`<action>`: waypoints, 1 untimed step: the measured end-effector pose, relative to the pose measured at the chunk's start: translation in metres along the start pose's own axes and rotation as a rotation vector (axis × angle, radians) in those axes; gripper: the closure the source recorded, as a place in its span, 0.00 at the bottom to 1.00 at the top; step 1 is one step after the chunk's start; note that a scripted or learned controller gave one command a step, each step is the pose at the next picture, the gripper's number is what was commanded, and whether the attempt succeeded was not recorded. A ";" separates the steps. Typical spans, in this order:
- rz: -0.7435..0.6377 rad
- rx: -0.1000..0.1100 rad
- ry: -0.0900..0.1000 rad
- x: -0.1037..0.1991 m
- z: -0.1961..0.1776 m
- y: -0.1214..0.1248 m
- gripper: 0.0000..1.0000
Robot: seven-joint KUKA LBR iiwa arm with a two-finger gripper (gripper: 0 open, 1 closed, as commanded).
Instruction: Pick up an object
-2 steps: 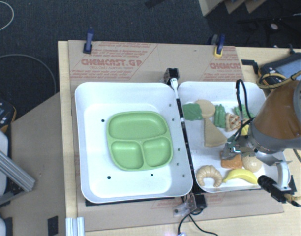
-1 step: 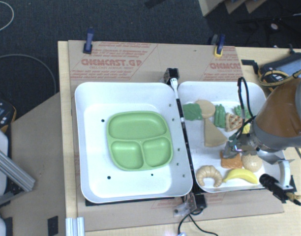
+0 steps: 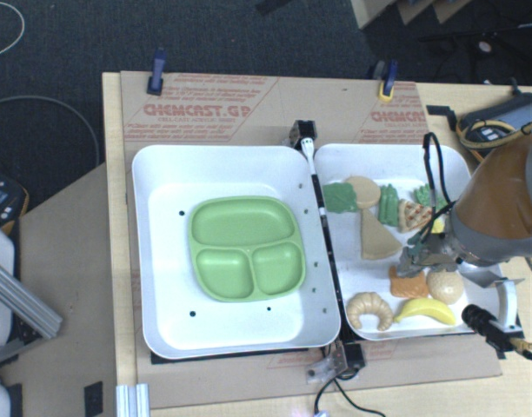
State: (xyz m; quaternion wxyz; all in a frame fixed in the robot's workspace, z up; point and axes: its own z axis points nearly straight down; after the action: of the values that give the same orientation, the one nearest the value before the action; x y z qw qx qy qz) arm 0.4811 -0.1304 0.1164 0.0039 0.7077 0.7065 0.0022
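Observation:
The right bin (image 3: 335, 159) holds several toy foods. A green piece (image 3: 340, 197) lies at its left. A tan slice (image 3: 376, 234) is in the middle, with a green leafy piece (image 3: 389, 205) and a brown lattice piece (image 3: 415, 212) behind it. A croissant (image 3: 371, 308), a banana (image 3: 425, 312), a pale round piece (image 3: 445, 286) and an orange piece (image 3: 408, 283) lie along the front. My gripper (image 3: 418, 257) hangs low over the right bin, just above the orange piece and beside the tan slice. The arm's wrist (image 3: 496, 215) covers the bin's right side.
The left bin (image 3: 153, 233) holds a green divided plate (image 3: 246, 247). A black cable (image 3: 433, 168) runs along the arm over the right bin. Blue and yellow clamps (image 3: 156, 72) sit on the board's far edge.

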 end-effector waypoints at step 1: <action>0.000 -0.002 -0.001 0.000 -0.010 0.001 1.00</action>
State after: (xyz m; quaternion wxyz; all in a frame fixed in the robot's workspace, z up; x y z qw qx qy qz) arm 0.4815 -0.1303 0.1262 0.0048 0.7078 0.7064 0.0025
